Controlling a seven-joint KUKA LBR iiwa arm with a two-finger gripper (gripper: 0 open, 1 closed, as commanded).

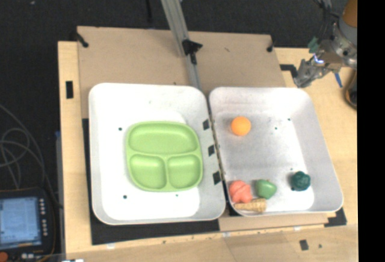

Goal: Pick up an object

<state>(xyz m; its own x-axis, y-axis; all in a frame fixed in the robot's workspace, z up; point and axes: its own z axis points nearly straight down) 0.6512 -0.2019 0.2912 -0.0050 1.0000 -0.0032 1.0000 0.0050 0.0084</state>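
A pale wooden worktop (72,152) seen from above at a slant, carrying two shallow white bins side by side. At the far lower left, off the worktop's edge, sits a small lit screen (21,218) with cables beside it.

The left bin (108,104) holds a light green divided plate (163,155) with three compartments, one long section above two smaller ones; it lies well to the left of the jaws and lower in the view.

A slanted metal post (171,8) rises from behind the seam between the bins.

The right bin (283,152) holds the small objects. An orange ball (240,126) lies alone near its upper left, down and to the left of the jaws. Along the bin's near edge, a pink toy (240,190) touches a small beige piece (252,206) and sits just beside a green toy (265,188). A dark green toy (300,180) lies apart from them, almost straight below the jaws in the picture.

The arm's jaws (308,71) hang at the upper right, just outside the right bin's far right corner, above the worktop. Whether they are wide or narrow cannot be told; they are too small and blurred. Nothing is visible between them.
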